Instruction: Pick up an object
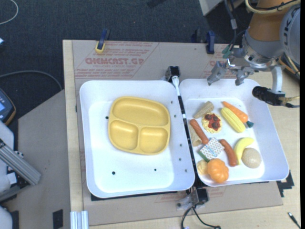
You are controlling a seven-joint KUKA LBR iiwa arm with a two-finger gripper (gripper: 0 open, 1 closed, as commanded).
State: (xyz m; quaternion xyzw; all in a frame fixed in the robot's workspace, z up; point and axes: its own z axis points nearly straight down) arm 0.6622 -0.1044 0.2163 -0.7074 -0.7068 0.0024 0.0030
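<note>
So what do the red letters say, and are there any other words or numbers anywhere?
"CHEMCAST G.P" in big red letters, printed on the brown paper sheet covering the bench behind the bins.
Smaller red lines above and below it on the same sheet: too blurred to read.
Faint red print on the sheet near the end effector: too blurred to read.
The yellow tray, the toy food and the white bins carry no readable words or numbers.

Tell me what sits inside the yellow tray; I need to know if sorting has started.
The yellow tray in the left bin shows three bare compartments with nothing in them. The toy food, like the corn and banana, lies in the right bin. What's under the tray is covered.
</note>
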